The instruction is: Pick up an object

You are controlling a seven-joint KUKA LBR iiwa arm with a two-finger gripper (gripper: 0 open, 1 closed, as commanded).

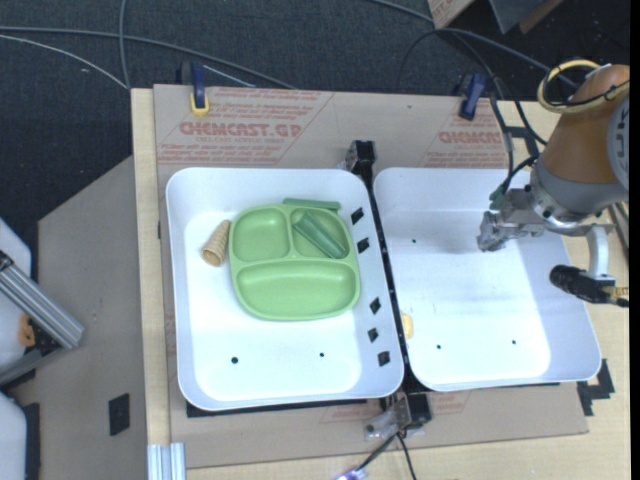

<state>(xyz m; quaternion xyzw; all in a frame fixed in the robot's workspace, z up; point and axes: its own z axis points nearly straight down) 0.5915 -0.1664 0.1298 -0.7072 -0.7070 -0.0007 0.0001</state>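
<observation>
A light green divided plate (293, 265) lies in the left bin (200, 348). A darker green oblong piece (321, 232) rests in the plate's upper right compartment. A small tan cone (215, 243) lies on the bin floor just left of the plate. A small yellow item (406, 325) sits at the left wall of the right bin (480, 358). My gripper (492, 236) hangs over the upper right part of the right bin, pointing down, with nothing visible beneath it.
A black divider with clips (368, 258) runs between the two bins. A black handle-like part (584, 283) of the arm sticks out over the right bin's right rim. Blue clamps (199, 86) hold the cardboard board at the back.
</observation>
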